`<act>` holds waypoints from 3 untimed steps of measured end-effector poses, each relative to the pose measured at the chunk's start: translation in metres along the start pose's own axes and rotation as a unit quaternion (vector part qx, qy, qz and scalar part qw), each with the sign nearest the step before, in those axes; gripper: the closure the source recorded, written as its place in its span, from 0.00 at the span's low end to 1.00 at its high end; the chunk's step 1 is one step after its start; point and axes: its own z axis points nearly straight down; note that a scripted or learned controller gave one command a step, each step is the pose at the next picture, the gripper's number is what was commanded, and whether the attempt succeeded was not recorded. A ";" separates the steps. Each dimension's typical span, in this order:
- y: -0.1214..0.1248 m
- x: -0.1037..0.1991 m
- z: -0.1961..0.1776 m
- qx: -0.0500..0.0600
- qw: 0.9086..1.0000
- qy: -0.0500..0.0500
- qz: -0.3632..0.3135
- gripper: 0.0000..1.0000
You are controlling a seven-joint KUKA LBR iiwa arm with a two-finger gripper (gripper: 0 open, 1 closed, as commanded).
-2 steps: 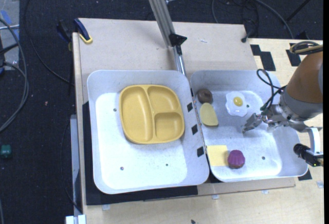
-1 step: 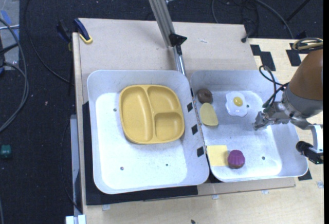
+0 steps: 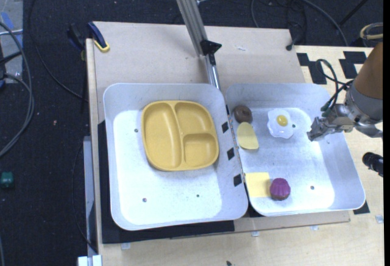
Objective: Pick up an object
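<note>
So nothing's been picked up yet as far as I can tell. The likeliest target, going by where the arm is, looks like the egg (image 3: 282, 122), a white fried-egg toy with a yellow yolk, lying flat in the right bin (image 3: 317, 164) toward its back. It's on the bin floor and nothing is touching it.

Working out from the egg: the gripper (image 3: 317, 130) sits just to its right, low over the bin near the right wall, close but apart from it. I honestly can't tell how far the pincer is spread, it's small and dark at this angle, and I see nothing in it. So the whole grasp-and-lift part looks like it's still ahead.

Left of the egg there's a brown ball (image 3: 243, 114) and, just in front of that, a pale yellow slice (image 3: 247, 136), both hugging the bin's left wall. Further forward from the egg are a yellow block (image 3: 256, 184) and a purple lump (image 3: 280, 189) touching or nearly touching each other. All of these also lie loose on the floor.

Well left of the egg, in the left bin (image 3: 128, 197), there's a yellow tray (image 3: 180, 135) with three compartments.

As for writing or brands: I can't read any on the toys, bins or arm
</note>
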 end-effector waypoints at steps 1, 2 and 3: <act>0.005 0.010 -0.056 -0.001 1.000 0.000 0.000 1.00; 0.006 0.010 -0.070 0.001 1.000 0.001 0.000 1.00; 0.020 0.069 -0.068 0.003 1.000 0.002 -0.002 1.00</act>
